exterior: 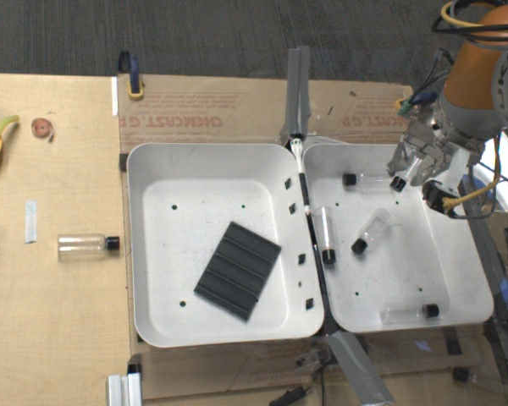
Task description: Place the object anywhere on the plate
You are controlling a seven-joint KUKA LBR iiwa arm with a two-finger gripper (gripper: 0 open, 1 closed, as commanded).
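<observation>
Bottles, four of them, small and clear with black caps, lie on their sides in the right bin (457, 260), none on the plate. The back bottle (368, 178) lies roughly level across the view near the bin's far wall, cap to the left and its clear body running right toward the gripper (401, 178). The middle bottle (370, 231) lies on a slant, cap toward the lower left and base toward the upper right. The wall bottle (325, 233) lies along the bin's left wall, its long axis running near to far, cap at the near end. The front bottle (406, 314) lies along the near wall, cap to the right. The gripper hangs low over the far right part of this bin, just beside the base end of the back bottle; whether it is open, closed or touching that bottle cannot be told from this angle. The plate (238, 271), a dark ribbed rectangle, lies flat in the left bin (152, 184), turned so its long axis runs from lower left to upper right. A spare bottle (86, 244) lies on the wooden bench (59, 311) to the left of the bins, cap pointing right.
</observation>
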